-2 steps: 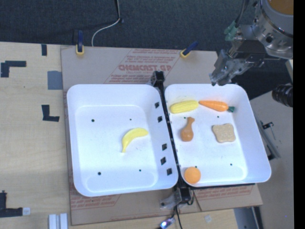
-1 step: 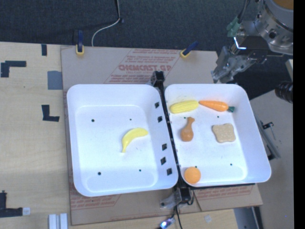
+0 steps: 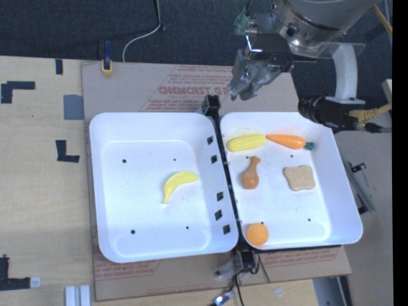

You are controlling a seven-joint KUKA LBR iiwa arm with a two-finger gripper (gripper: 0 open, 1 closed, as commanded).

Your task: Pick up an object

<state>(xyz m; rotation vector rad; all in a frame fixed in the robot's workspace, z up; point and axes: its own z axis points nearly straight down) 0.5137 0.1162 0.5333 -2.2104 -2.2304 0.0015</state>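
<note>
My jaws (image 3: 245, 85) hang above the bins' far edge, state unclear; banana (image 3: 178, 183) in left bin (image 3: 108, 171).

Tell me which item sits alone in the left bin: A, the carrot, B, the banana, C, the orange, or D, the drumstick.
B: the banana lies by itself in the left bin, while the carrot, orange and drumstick all lie in the right bin.
</note>
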